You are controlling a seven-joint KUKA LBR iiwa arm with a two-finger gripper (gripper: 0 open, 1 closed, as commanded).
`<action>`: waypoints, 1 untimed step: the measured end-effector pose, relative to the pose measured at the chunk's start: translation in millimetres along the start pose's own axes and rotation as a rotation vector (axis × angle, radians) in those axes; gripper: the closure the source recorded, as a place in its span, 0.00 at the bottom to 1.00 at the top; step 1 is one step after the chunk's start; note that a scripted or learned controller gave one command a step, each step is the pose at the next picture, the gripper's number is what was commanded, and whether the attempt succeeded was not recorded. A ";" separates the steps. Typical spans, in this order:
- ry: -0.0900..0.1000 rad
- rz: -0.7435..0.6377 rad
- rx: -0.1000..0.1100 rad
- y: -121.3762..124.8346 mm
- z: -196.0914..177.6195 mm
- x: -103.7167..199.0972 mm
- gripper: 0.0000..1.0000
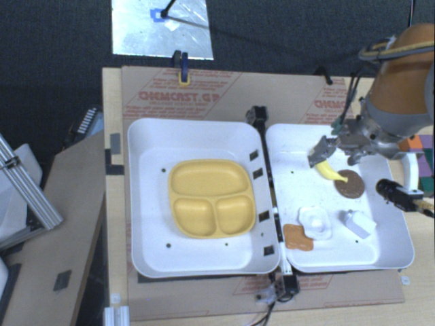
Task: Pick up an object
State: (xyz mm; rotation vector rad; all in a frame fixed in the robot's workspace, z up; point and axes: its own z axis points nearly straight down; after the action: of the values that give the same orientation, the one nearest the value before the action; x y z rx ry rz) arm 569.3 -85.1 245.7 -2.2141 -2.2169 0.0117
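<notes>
Yellow plastic is filling the middle of the left bin (146, 148), where a three-part tray (209, 197) is lying flat, well apart from the arm. Nothing there is being worked on, so the step in hand belongs to the right bin (292, 141).

In that bin's lower part a tan piece (298, 238) is touching a small white cup (315, 223), with a white block (358, 223) lying to their right. Higher up, at centre right of the frame, a yellow banana (329, 172) is lying slantwise, its lower end just beside a brown disc (351, 184).

The gripper (328, 148) is hanging just above the banana's upper end; whether it is spread or closed I cannot tell, and nothing is showing between its tips.

By my judgement the banana is the likely target. Doing this well is going to mean coming straight down over its middle, setting the grip across its narrow width, and keeping clear of the disc so it is not nudged.
</notes>
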 end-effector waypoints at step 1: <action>-0.001 -0.002 -0.013 2.2 -6.8 0.1 0.00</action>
State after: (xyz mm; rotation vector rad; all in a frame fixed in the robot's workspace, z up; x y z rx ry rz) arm 571.6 -85.0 252.5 -2.2192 -2.2259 -0.0014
